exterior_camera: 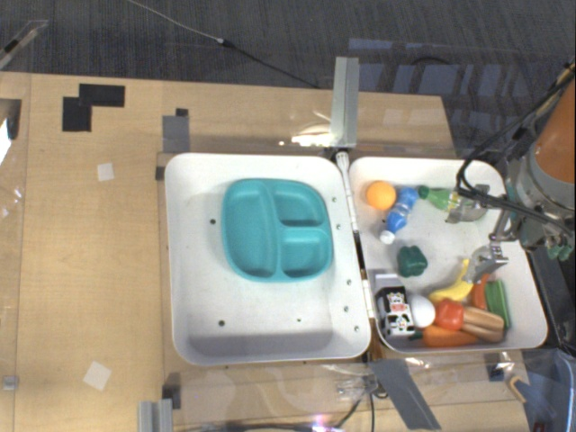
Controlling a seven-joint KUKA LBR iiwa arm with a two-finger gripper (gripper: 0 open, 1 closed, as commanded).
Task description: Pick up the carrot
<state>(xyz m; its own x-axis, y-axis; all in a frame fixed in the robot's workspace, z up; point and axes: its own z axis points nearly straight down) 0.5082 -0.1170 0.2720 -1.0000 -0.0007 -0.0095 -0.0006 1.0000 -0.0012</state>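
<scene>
The gripper (486, 264) hangs by the right bin's (423, 232) right edge; whether it is released or clenched, I cannot tell. The carrot (447, 336) lies in the near corner, wedged among toys, so a grab may snag the hot dog (483, 323).

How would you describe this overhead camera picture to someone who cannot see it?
A grey robot arm reaches in from the right, its gripper low over a pile of toy food in the right bin, near the carrot at the front. An orange ball and a small bottle lie farther back. The left bin holds a teal tray.
</scene>
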